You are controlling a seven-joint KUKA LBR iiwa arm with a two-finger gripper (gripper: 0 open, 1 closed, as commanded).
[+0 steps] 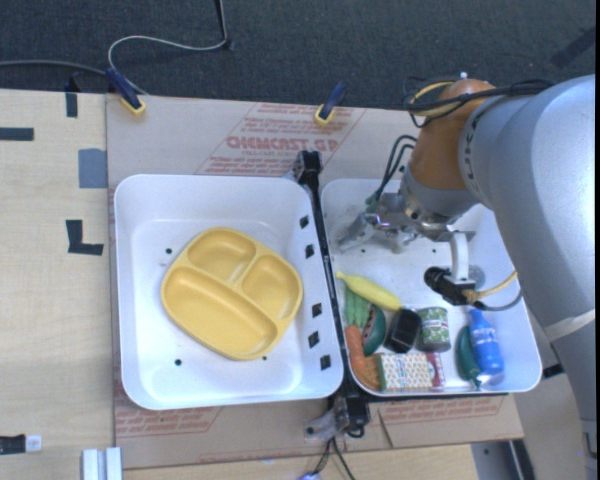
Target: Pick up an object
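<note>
My gripper (pixel 361 230) hangs low over the far left part of the right bin (pixel 500 238), above bare white floor. Just in front of it a yellow banana (pixel 371 291) lies slantwise. Behind the banana, toward the bin's front, sit a green leafy item (pixel 364 320), an orange carrot (pixel 355 349), a small black object (pixel 403 330), a green can (pixel 434 328), a blue bottle (pixel 486 346) and a flat printed packet (pixel 408 372). Nothing shows between the gripper and the bin floor.
The left bin (pixel 140 268) holds a yellow divided plate (pixel 232 291). A black divider (pixel 318 258) runs between the two bins. The grey arm (pixel 540 188) covers the right bin's far right side. Yellow clamps (pixel 126 92) sit on the cardboard behind.
</note>
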